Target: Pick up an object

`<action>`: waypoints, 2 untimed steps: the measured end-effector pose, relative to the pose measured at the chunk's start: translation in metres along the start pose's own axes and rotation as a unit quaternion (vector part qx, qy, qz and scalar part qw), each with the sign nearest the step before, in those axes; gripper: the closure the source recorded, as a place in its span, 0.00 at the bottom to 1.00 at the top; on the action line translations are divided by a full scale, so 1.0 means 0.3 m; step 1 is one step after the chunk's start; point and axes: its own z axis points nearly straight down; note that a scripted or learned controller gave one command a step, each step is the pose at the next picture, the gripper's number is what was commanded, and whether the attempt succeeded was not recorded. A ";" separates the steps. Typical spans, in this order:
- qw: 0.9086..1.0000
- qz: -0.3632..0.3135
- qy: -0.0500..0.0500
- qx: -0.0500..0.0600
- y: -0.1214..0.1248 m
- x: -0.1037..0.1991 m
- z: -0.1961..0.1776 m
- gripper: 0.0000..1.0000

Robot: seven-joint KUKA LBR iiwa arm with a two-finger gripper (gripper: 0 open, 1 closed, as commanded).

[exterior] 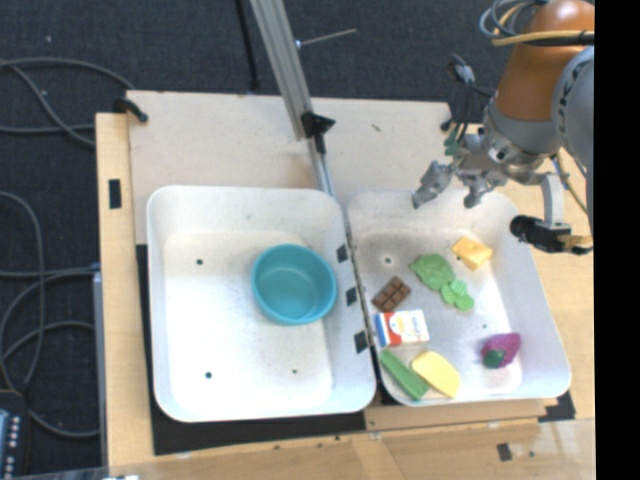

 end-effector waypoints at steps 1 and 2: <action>1.000 0.000 -0.001 0.000 0.000 -0.001 0.000 0.00; 1.000 0.002 -0.002 0.003 -0.027 -0.027 0.194 0.00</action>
